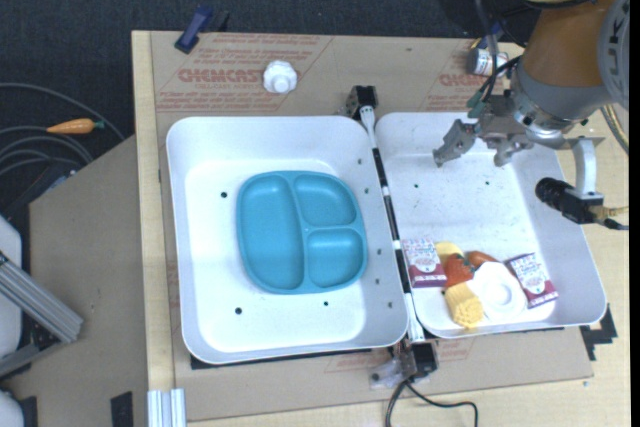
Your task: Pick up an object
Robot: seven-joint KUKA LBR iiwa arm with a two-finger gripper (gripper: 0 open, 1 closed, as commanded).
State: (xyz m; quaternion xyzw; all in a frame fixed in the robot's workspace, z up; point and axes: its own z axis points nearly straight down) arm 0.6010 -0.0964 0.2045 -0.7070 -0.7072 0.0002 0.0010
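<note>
In the right bin (470,205) a cluster of small objects lies near the front wall: a red-and-white packet (423,263), a red and orange piece (466,266), a yellow corn cob (462,303), a white round piece (497,289) and a second red-and-white packet (531,278). My gripper (478,143) hangs over the back of that bin, well away from the cluster. Its two fingers are spread apart with nothing between them.
The left bin (200,165) holds a blue divided plate (300,230). A white cap (279,76) and a blue clip (193,30) lie on the cardboard behind the bins. A black bar (380,185) runs between the bins.
</note>
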